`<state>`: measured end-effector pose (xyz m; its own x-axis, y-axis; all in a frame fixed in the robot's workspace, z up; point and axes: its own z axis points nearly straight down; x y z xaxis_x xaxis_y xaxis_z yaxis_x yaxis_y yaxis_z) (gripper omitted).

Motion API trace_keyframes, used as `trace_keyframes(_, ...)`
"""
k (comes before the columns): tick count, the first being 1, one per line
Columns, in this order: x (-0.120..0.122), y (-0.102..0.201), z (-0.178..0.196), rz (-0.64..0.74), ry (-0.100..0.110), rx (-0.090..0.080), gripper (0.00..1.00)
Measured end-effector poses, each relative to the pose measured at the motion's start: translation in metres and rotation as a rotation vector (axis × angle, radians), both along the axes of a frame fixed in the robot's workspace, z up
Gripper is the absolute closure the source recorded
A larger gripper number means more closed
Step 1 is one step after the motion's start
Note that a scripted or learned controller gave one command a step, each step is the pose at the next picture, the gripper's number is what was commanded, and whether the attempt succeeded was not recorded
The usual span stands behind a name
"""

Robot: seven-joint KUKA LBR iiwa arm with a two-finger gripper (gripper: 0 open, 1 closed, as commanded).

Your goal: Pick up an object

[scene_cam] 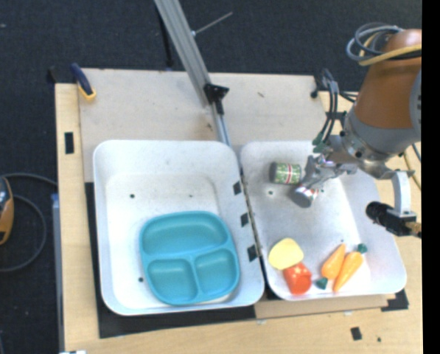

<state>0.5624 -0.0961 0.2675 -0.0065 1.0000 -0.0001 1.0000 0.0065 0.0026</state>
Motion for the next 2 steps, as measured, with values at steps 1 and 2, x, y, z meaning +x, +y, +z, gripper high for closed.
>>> trace_keyframes(1, 0.006, 0.046, -0.012, -0.001, 0.003, 0.000, 1.00)
trace_keyframes(2, 0.017, 0.108, -0.015, 0.002, 0.001, 0.001, 1.00)
